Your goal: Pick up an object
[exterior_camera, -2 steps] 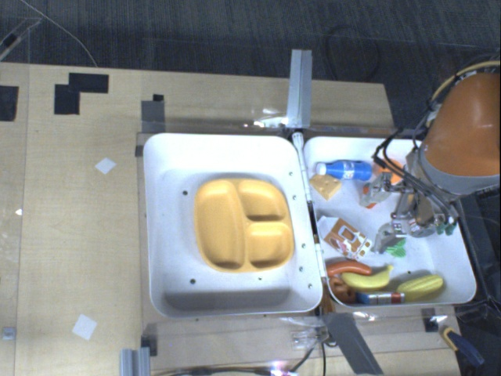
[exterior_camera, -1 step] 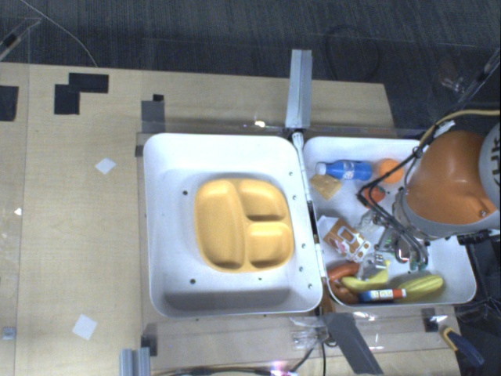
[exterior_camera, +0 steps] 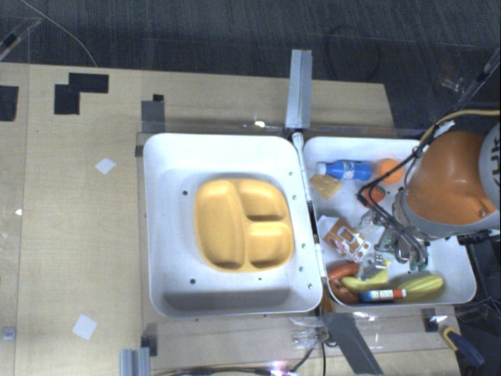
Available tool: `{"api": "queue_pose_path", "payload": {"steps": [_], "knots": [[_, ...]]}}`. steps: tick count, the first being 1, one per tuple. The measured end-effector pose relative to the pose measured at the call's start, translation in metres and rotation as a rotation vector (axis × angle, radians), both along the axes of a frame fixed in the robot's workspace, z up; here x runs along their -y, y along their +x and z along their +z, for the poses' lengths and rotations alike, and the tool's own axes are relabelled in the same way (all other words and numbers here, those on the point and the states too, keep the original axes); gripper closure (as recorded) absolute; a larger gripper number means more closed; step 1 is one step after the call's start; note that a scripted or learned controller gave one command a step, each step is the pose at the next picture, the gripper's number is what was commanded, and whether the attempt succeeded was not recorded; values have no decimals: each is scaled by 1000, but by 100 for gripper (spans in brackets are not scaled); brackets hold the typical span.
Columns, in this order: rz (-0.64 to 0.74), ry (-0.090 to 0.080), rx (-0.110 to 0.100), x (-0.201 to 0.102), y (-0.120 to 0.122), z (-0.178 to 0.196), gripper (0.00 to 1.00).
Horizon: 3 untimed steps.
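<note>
The hand (exterior_camera: 389, 249) is seen low over the right bin (exterior_camera: 468, 282), largely masked by the arm's orange band (exterior_camera: 446, 177) and grey wrist above it; whether its fingers are apart or together cannot be told, and nothing is seen held between them. The arm is cut off at the right edge of the view.

Two shallow white plastic bins with rounded corners are counted on the pale wooden bench (exterior_camera: 70, 233). In the left bin (exterior_camera: 168, 210), one yellow tray (exterior_camera: 241, 224) with three moulded compartments lies near the centre.

The right bin's contents are crowded and partly hidden by the arm. One blue bottle with a white cap (exterior_camera: 344, 168) lies near the bin's far edge, with an orange object (exterior_camera: 389, 168) just beside it, partly covered. One tan wedge-shaped item (exterior_camera: 326, 187) lies near the bin's left wall. One brown-and-white printed packet (exterior_camera: 345, 239) lies towards the middle. Along the near edge, one yellow-green banana (exterior_camera: 419, 286) is seen, touching a marker-like stick (exterior_camera: 383, 294), with a reddish-brown item (exterior_camera: 340, 271) at the near left corner, its nature unclear.
</note>
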<state>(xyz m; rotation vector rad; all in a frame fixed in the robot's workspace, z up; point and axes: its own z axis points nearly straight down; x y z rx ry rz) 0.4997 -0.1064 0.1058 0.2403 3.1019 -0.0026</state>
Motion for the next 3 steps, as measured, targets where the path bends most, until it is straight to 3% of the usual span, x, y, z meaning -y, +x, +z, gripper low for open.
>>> {"api": "queue_pose_path", "payload": {"steps": [1, 2, 3], "knots": [[167, -1, -19, 52, 105, -6, 0], [-76, 13, -89, 69, 151, -14, 0], [-312, 5, -55, 10, 139, -5, 0]]}}
